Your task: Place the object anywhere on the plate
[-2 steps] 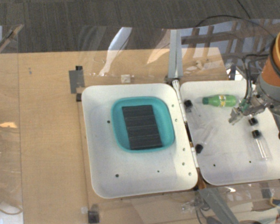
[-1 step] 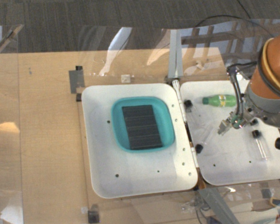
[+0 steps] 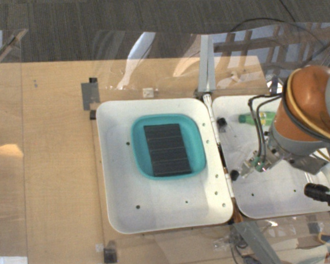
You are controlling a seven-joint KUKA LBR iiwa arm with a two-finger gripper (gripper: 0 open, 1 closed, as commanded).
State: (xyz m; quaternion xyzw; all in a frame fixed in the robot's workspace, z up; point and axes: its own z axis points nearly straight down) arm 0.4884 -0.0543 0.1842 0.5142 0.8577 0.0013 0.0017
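Bench of pale wood carries two white bins side by side, with clear sheeting lying over its far part. Left bin holds a teal plate with rounded corners, set toward the far side, and a dark ribbed pad lies in the middle of it. Right bin sits under the arm — grey, with its orange band over the bin's far right part. Its gripper is low over the bin floor near the left wall; I cannot tell how its fingers stand, and nothing shows between them. Green object lies at the far side of the right bin, partly behind a cable — well apart from the plate.
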